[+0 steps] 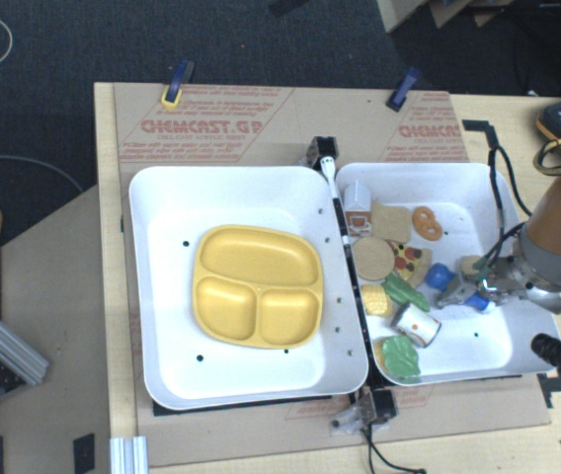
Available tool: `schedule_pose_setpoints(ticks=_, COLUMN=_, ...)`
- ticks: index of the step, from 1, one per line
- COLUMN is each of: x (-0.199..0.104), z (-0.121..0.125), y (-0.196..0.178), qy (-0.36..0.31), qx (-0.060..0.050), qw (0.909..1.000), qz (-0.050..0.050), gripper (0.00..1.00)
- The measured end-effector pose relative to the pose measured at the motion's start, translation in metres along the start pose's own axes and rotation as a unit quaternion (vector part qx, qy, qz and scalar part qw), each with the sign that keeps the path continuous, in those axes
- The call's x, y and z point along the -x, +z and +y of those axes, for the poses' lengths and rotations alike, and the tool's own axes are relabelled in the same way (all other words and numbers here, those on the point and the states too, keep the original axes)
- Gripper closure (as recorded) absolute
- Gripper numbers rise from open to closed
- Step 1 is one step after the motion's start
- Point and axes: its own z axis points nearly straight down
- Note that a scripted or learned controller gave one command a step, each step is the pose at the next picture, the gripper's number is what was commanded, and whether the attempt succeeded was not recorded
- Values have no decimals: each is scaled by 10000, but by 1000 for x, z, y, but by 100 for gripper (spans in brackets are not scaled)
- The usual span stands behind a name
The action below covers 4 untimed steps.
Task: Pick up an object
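Plainly, "CHEMCAST" lettering on the brown board [201, 126] behind both bins, gripper [468, 289] state impossible to tell.

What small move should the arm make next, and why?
Probably a short drop onto the blue piece. The gripper sits low in the right bin, just beside that piece, with nothing visibly between its fingers. The other toys lie crowded further left, so the blue piece looks the nearest target. How wide the fingers stand is too blurred to judge.
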Motion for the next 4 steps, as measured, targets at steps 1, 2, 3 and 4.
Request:
schedule_pose_setpoints(ticks=1, x=1, z=1, y=-13, qy=5, qx=33, qw=10000, qz=-17, gripper=100)
schedule_pose_setpoints(ticks=2, x=1, z=2, y=-56, qy=-3, qx=60, qw=10000, qz=-33, gripper=100)
schedule_pose_setpoints(ticks=3, x=2, z=12, y=-103, qy=-7, qx=68, qw=10000, qz=-35, gripper=100)
schedule_pose_setpoints(ticks=4, x=2, z=13, y=-146, qy=-7, qx=69, qw=10000, qz=-36, gripper=100)
